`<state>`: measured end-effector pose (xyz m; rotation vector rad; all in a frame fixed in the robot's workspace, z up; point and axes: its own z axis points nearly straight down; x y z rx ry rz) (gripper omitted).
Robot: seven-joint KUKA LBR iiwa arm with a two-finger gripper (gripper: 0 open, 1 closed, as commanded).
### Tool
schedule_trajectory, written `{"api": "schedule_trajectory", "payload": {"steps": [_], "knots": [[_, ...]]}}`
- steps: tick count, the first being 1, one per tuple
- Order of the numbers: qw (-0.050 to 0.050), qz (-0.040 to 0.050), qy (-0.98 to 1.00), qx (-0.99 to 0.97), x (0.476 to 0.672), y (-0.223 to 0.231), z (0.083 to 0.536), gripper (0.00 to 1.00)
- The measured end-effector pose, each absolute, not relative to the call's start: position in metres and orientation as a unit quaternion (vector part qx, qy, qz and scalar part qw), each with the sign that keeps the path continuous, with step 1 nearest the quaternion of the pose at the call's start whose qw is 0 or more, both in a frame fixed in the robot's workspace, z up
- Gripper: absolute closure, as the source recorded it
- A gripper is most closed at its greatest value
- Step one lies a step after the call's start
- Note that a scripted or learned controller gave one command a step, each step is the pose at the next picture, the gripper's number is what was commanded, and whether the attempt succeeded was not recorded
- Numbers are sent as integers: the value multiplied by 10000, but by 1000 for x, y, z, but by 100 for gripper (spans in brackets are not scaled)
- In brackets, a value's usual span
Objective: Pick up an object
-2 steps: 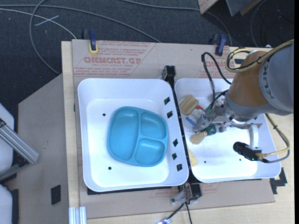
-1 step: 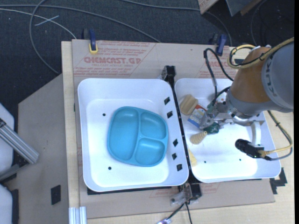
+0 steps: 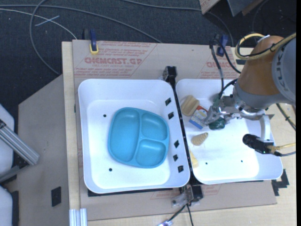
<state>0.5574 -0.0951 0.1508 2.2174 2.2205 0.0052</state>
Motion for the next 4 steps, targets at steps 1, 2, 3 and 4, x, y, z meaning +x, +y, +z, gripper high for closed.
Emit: {"api": "schedule_trajectory", "payload": {"steps": [1, 2, 3, 4], "knots": [[32, 25, 7076, 7066, 562, -94, 215, 100], [8, 9, 7074, 7069, 563, -94, 225, 100], [-27, 1, 7088, 7054, 554, -41, 216, 100], [-28, -2, 7088, 7054, 541, 8, 208, 100]]}}
